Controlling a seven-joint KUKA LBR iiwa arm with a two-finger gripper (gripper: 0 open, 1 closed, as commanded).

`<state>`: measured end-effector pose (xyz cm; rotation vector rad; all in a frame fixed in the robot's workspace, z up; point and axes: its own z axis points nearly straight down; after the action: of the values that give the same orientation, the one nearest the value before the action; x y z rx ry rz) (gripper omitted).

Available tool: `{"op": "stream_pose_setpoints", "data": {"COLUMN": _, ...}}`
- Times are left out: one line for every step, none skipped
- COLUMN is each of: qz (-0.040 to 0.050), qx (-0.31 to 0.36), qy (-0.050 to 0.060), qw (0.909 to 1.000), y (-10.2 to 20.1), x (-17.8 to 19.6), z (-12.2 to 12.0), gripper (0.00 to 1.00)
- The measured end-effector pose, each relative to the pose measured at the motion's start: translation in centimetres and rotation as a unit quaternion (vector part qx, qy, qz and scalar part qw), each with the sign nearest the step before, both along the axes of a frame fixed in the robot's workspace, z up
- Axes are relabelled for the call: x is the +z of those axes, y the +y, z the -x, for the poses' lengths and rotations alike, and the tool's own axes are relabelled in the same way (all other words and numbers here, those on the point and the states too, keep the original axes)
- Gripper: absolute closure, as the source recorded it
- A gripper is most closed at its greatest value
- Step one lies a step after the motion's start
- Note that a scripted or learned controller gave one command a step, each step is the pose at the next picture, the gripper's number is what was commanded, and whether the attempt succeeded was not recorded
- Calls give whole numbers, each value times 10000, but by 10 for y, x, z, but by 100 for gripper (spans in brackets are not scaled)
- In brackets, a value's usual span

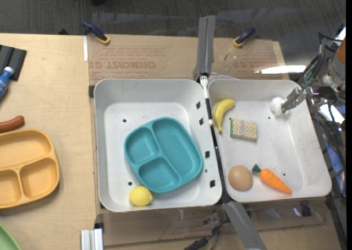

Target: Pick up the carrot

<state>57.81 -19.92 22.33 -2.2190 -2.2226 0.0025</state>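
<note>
Gripper (287,104) hovers at the right bin's far right corner; whether it is spread or pinched I cannot tell. Wooden bench (49,78), cardboard behind, dark floor beyond. One teal tray (163,154) and one lemon (140,195) lie in the left bin (110,128). Right bin (308,150): one banana (222,112), one egg (240,178), one orange carrot (273,180) with green top, near front.
</note>
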Motion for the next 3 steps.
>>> {"op": "stream_pose_setpoints", "data": {"qz": -4, "qx": 1585, "qy": -5, "qw": 9874, "y": -10, "x": -13, "z": 75, "gripper": 0}}
{"op": "stream_pose_setpoints", "data": {"qz": -9, "qx": 2833, "qy": -7, "qw": 9590, "y": 49, "x": -132, "z": 85, "gripper": 0}}
{"op": "stream_pose_setpoints", "data": {"qz": 1, "qx": 2716, "qy": -16, "qw": 9624, "y": 18, "x": -78, "z": 100, "gripper": 0}}
